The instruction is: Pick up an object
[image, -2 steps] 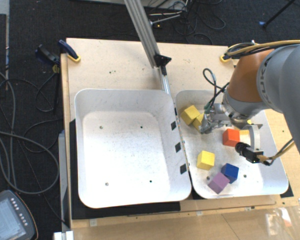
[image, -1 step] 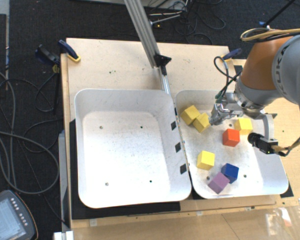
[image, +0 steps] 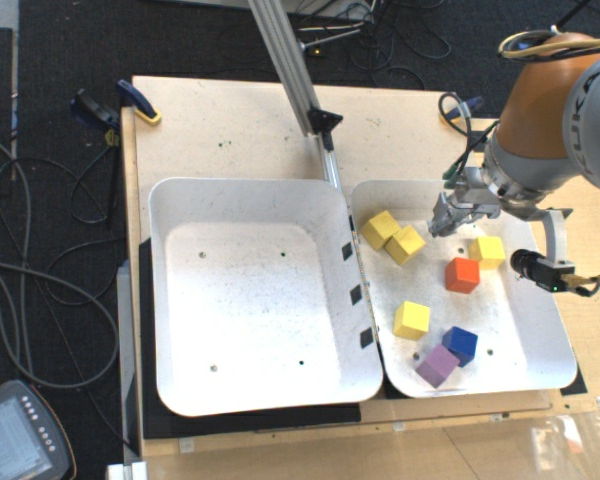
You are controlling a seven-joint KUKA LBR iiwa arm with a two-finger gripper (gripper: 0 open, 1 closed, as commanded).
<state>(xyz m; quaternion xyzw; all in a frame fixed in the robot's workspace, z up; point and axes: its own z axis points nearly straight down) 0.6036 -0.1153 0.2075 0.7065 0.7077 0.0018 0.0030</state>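
Note:
The right bin [image: 525, 353] holds several small blocks. Two yellow blocks [image: 392, 236] touch each other at its upper left. A third yellow block [image: 487, 251] lies further right, and an orange block [image: 462, 275] sits just below it. Lower down are a yellow block [image: 412, 320], a blue block [image: 461, 343] and a purple block [image: 438, 365]. My gripper [image: 442, 223] hangs over the bin's upper part, between the yellow pair and the right-hand yellow block, with no block seen between its tips.
The left bin [image: 170, 268] stands beside the right one. A slanted metal pole [image: 285, 53] crosses the bench top and ends at the bins' shared edge. Clamps sit at the bench's top left [image: 130, 103] and top right [image: 452, 106].

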